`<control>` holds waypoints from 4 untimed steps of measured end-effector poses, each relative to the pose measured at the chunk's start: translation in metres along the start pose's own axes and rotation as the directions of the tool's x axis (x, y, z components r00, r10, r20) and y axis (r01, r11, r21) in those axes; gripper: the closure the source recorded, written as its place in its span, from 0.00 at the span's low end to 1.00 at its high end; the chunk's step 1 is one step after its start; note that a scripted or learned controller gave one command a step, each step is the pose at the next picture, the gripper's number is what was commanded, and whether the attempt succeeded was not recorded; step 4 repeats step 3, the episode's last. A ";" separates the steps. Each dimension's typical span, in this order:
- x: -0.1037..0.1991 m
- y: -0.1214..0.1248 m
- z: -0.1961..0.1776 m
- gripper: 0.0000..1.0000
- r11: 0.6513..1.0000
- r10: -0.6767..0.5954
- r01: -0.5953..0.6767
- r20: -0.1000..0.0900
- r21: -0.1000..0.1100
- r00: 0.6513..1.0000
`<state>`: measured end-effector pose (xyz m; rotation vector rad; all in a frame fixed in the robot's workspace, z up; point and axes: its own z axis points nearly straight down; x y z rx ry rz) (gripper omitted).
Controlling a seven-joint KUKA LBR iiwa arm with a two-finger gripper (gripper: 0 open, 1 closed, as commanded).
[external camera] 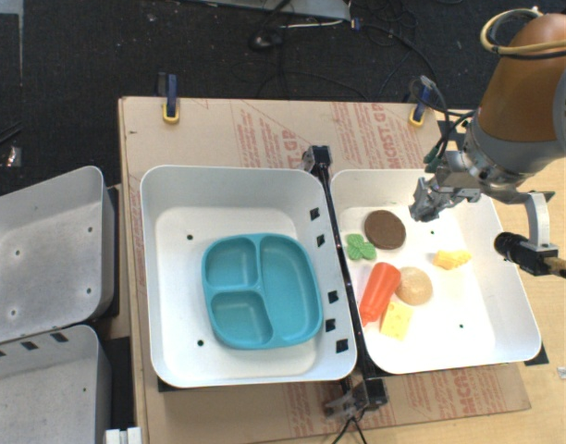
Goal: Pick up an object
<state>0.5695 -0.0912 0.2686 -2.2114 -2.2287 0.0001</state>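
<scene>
You've got two white bins side by side on the bench. The left bin (163, 276) holds a teal tray (262, 290) with three compartments, sitting a bit below the middle of the frame. The right bin (505, 340) has all the small stuff, bunched toward its left half: a brown disc (385, 229) up top, a green piece (360, 247) just beside it on the left, an orange carrot (379, 289) lying at a slant below those, a tan ball (414, 287) touching the carrot's right side, a yellow block (397, 321) under both, and a small yellow bit (452, 260) off on its own to the right.

Your gripper (424, 207) is at the upper right of the frame, hanging over the top of the right bin, just up and right of the brown disc. From this angle it's a dark lump, so honestly you can't tell how its tip is set, and nothing looks to be in it, though that's hard to call.
</scene>
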 end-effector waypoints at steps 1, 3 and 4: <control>0.050 0.001 0.011 1.00 1.000 0.000 0.000 0.000 0.000 1.000; 0.157 -0.035 0.020 1.00 1.000 0.000 0.000 0.000 0.002 1.000; 0.157 -0.035 0.020 1.00 1.000 0.000 0.000 0.000 0.002 1.000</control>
